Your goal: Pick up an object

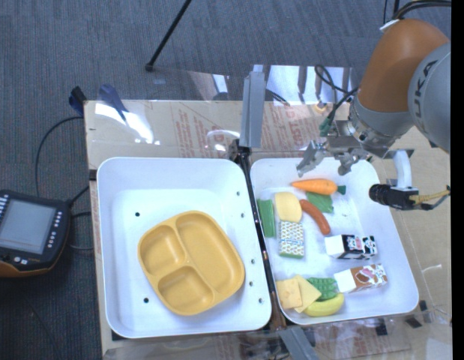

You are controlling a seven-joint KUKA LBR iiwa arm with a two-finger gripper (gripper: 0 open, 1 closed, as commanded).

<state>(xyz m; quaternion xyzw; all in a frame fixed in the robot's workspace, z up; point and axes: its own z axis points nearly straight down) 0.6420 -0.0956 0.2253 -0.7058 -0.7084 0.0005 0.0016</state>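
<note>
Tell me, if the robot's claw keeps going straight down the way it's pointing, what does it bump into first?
Probably the toy carrot. The gripper hangs over the far end of the right bin, pointing down, and the carrot lies just under it. Depth is hard to judge from this slant, so it might instead land on the bin floor beside the carrot.

The arm (408, 66) is cut off by the right edge, so its upper links are out of sight. The gripper (330, 158) hangs over the right bin (400, 238), and its fingers are too small and dark against the wrist hardware to read. The banana (325, 306) lies partly under a green piece (322, 286) and the cheese wedge (295, 292). The labels on the small cartons (353, 246) are too blurred to read. The pendant (25, 231) at the left is clipped by the edge.
</note>
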